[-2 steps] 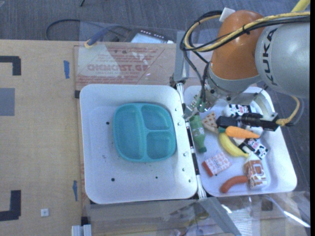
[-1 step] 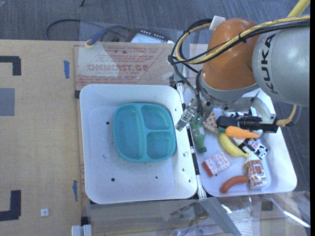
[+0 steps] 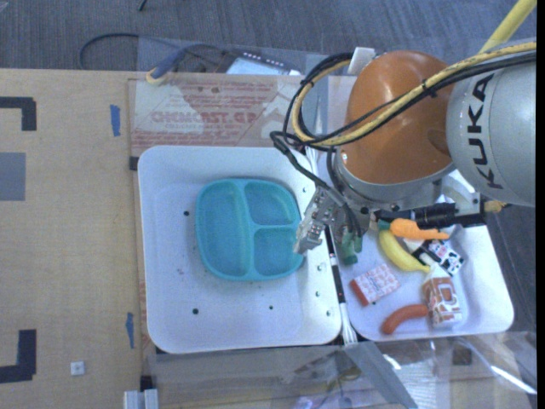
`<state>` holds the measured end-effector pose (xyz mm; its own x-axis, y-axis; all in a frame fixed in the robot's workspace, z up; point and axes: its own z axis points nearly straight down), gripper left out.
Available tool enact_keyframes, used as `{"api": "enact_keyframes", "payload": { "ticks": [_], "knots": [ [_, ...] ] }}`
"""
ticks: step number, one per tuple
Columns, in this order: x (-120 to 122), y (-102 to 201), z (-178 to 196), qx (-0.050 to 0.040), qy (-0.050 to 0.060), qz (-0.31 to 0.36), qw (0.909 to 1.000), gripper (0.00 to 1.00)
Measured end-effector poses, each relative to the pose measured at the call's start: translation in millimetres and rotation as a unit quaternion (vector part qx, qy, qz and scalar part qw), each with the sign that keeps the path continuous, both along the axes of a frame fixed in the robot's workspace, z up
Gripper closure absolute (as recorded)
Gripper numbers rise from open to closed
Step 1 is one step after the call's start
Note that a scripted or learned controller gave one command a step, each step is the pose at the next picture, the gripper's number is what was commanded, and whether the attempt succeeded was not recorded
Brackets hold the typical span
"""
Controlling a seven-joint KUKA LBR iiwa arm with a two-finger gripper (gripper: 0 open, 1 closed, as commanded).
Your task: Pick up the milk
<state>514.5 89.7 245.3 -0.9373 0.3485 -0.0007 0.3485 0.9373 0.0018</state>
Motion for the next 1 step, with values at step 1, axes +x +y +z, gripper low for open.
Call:
{"api": "enact_keyframes", "payload": {
  "ticks": [1],
  "knots": [
    [-10.2, 0.0, 67.5, 0.0001, -0.002, -0.018, 0.9998, 1.0]
  ]
}}
